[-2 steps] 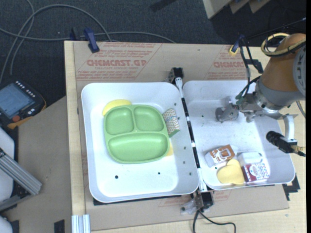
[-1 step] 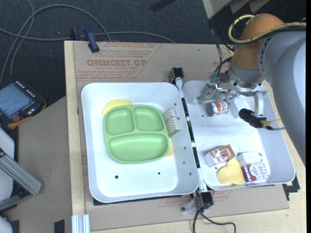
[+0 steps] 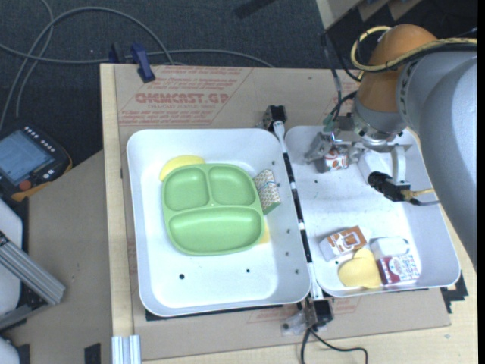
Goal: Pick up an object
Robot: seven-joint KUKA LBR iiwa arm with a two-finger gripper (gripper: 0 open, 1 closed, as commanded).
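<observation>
Hovering pincer (image 3: 336,152) over small packet (image 3: 336,160) at right bin's (image 3: 424,241) far end; grip state indiscernible. Likely handling light, crushable, slippery; pinching across short sides.

The brown cardboard sheet (image 3: 189,89) lying on the bench under the two white bins carries red printing along its far edge. The large line appears to read "CHEMCAST GP"; the smaller red lines above and below it are too blurred to read. Labels on the small red-and-white packets (image 3: 398,268) cannot be made out.
</observation>
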